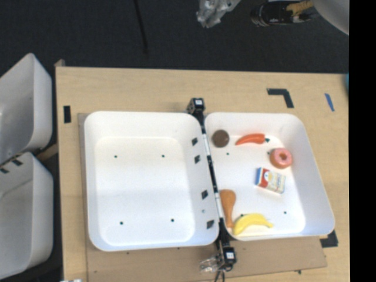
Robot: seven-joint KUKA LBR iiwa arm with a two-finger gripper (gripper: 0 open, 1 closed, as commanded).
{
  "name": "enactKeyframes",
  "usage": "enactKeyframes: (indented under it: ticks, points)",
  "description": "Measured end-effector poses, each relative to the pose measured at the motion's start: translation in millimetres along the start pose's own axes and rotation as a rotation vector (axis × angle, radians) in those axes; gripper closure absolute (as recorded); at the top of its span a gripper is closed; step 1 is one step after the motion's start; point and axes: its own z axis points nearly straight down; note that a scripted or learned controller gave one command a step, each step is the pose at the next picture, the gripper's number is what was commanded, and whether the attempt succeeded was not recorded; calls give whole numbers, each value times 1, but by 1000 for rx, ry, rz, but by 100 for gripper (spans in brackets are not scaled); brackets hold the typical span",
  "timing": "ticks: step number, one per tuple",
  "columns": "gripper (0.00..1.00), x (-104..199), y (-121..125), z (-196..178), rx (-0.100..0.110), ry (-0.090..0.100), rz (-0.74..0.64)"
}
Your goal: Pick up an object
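Since any of the items would serve, the choice lies among those in the right white plastic bin (308,157): a small brown round piece (220,138), an orange-red carrot-like toy (251,138), a pink ringed doughnut (281,158), a small printed carton (270,180), an orange-brown drumstick shape (227,204) and a yellow banana (251,222). All look like light, stiff toys with smooth, likely slippery skins. The carton, lying well apart from its neighbours, offers flat parallel sides for a pinch across its narrow width. The banana and drumstick touch and crowd the bin wall. The gripper (216,4) hangs at the top of the view, away from the bins; whether it is parted or closed cannot be told.
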Motion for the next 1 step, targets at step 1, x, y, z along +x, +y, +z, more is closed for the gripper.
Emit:
enactKeyframes:
  ticks: [1]
  points:
    - [100,-40,-8,0,1,0,1]
